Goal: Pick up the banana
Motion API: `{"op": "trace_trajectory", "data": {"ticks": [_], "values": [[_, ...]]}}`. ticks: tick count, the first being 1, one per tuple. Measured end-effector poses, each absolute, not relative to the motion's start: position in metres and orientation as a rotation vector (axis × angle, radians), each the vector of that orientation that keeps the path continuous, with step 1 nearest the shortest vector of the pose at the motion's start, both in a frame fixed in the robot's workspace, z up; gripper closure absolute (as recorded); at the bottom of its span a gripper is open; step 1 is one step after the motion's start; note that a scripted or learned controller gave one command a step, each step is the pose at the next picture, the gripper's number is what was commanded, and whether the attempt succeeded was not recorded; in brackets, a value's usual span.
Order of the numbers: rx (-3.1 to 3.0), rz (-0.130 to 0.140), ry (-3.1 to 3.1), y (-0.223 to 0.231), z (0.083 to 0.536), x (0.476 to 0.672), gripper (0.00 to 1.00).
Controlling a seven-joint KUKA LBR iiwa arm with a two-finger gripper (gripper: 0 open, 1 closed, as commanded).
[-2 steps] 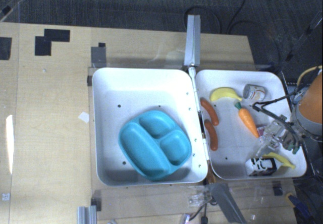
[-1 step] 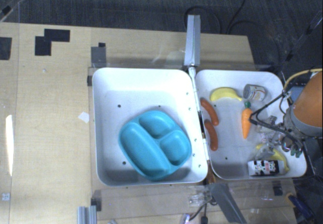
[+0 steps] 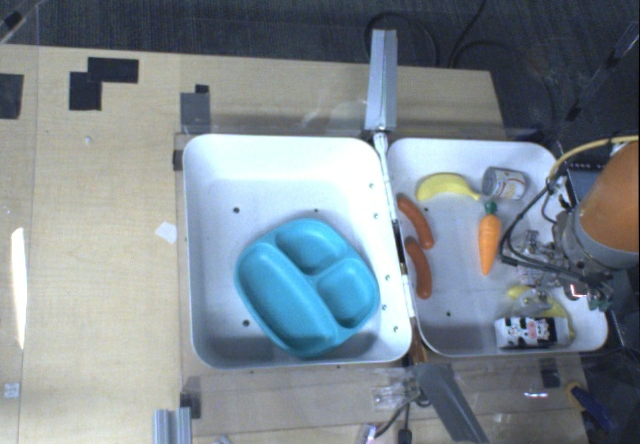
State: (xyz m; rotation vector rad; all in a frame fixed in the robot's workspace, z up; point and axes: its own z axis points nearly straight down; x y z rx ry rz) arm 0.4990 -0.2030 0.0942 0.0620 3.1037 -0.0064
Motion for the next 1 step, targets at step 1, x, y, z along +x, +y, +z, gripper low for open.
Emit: {"op": "trace_trajectory", "data": {"ticks": [1], "values": [[0.066, -0.008, 3.106, -0.2037, 0.1051, 0.4992, 1.00]]}}
